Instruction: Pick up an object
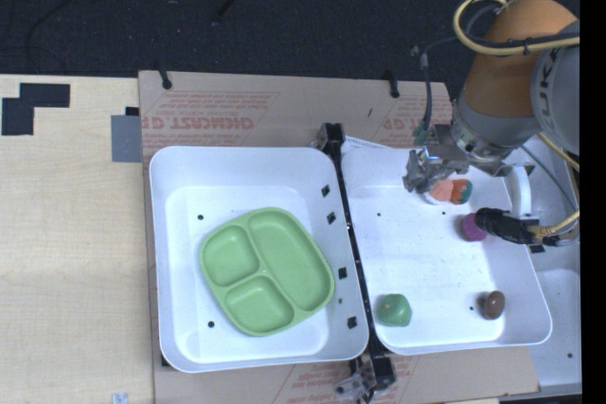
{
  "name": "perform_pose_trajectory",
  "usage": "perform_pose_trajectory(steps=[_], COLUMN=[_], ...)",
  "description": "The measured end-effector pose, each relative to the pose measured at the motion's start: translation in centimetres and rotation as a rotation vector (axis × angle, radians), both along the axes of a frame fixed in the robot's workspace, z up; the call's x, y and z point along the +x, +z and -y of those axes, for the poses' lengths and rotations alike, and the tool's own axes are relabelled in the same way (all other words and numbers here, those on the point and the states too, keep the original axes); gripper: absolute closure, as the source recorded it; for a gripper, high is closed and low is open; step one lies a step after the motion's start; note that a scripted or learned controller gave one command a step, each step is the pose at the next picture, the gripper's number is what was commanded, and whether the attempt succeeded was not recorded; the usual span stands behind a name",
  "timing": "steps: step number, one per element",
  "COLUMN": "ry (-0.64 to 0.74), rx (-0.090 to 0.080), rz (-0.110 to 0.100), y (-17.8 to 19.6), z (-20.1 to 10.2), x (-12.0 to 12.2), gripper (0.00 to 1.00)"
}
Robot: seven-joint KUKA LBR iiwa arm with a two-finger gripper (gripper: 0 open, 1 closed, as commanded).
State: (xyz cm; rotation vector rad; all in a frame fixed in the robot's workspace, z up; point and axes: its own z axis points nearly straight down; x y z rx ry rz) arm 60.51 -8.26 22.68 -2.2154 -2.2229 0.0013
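**Arm hovers at far side of right bin, small toys scattered below**

Nearest the camera, a green three-compartment plate (267,271) lies flat in the left bin (180,175), clear of the divider. Across the divider, in the right bin (417,246), a small green lump (393,309) sits near the front wall, with a brown rounded object (490,304) well apart toward the front right corner. Farther back, an orange-and-white item (451,192), possibly toy food, lies just beside the gripper (423,173), and a purple piece (471,227) rests near the right wall. Whether the claw stands apart or together cannot be told at this angle; nothing is seen between its fingers. The orange-and-white item looks the likeliest target: judged small, light and probably smooth plastic, so it may slip or roll. A pinch across its narrow middle, from straight above, seems the safest hold.
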Motion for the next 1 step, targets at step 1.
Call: perform_pose_trajectory(steps=[1], ry=[0.001], rx=[0.001], rz=[-0.001], y=[-0.81], z=[-6.01], x=[0.29], gripper=[1.00])
